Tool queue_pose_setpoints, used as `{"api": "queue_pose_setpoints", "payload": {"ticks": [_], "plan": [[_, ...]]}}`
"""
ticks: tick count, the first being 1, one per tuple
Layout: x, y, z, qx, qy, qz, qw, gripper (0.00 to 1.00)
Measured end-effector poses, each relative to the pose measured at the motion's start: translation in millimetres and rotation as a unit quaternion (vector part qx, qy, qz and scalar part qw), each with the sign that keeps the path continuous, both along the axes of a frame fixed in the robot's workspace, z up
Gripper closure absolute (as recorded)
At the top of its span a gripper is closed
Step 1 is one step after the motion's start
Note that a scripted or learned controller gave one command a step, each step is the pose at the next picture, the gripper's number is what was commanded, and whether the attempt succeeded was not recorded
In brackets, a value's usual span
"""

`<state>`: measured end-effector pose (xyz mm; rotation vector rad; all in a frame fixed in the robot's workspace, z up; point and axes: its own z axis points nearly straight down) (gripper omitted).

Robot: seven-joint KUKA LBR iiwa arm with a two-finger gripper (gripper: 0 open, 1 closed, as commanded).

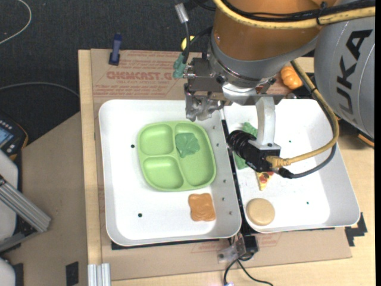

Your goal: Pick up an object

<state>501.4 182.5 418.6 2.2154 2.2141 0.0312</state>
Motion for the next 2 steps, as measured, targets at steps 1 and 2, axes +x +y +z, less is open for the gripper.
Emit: {"api": "queue_pose_setpoints", "payload": {"ticks": [1, 2], "plan": [[-1.9, 1.5, 0.1, -0.0034, 0.009, 0.001, 1.0, 1.0], [-24.2, 37.6, -55.3, -0.0047, 0.014, 0.003, 0.9999, 1.0]]}}
